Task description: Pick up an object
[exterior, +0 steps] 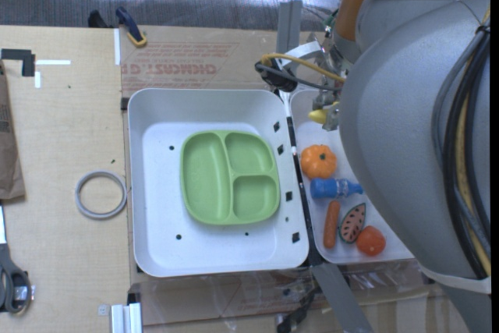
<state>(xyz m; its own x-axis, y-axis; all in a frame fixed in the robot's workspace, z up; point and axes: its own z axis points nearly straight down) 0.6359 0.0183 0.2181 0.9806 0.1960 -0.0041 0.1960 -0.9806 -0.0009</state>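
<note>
The right bin (312,242) holds several toy foods: an orange pumpkin (318,161), a blue bottle (333,188), a red-orange carrot (331,223), a watermelon slice (352,221) and a red tomato (371,241). A small yellow piece (317,116) peeks out at the bin's far end, beside the arm. The big grey arm (421,129) covers most of the right bin. Its gripper is hidden under the arm body. In the left bin (148,168) lies a green divided plate (231,177).
A grey ring (101,194) lies on the wooden bench left of the bins. Scissors (14,286) sit at the bottom left corner. A blue and yellow clamp (131,26) and cardboard sheet (195,62) lie behind the left bin. Cables (296,70) loop near the wrist.
</note>
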